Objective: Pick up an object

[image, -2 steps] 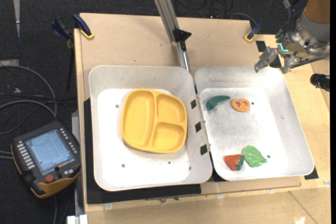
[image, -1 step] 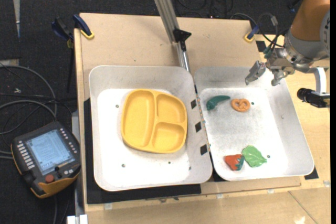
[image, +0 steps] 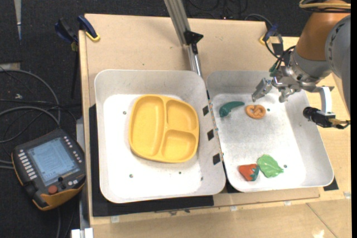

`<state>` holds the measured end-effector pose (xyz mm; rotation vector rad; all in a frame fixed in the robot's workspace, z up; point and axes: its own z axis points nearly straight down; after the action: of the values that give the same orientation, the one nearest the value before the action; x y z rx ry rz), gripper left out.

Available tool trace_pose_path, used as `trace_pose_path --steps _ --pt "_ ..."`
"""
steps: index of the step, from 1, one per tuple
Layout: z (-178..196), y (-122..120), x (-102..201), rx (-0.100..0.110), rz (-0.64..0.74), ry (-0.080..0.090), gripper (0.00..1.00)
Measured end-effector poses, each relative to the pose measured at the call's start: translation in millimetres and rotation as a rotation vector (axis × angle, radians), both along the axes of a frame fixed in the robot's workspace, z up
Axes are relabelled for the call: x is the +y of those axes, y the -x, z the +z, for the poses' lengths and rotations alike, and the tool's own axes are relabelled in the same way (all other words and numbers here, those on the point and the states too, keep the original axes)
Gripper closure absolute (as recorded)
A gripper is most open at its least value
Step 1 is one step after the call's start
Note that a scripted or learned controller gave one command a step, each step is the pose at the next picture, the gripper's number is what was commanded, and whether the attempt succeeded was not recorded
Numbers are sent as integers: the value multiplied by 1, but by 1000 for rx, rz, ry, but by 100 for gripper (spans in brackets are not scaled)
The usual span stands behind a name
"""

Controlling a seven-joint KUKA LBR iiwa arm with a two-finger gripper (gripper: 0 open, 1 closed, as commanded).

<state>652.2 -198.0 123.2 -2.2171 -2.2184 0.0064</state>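
My gripper (image: 271, 91) hangs over the far part of the right bin (image: 279, 175), its two fingers spread apart with nothing between them. An orange pretzel-shaped piece (image: 256, 111) lies just below and left of the fingertips. A dark green curved piece (image: 229, 108) rests further left, near the bin's left wall. Near the front of the same bin sit a light green leafy piece (image: 270, 166) and a red piece (image: 248, 172), touching each other.
A yellow divided plate (image: 164, 128) lies in the left bin (image: 111, 92). A slanted metal pole (image: 175, 5) runs down to the gap between the bins. A teach pendant (image: 47, 167) lies off the bench at the left.
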Motion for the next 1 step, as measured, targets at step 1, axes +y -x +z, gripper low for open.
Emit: trace_pose_path --steps 1 --pt "-30 0 1 -4 2 1 0"
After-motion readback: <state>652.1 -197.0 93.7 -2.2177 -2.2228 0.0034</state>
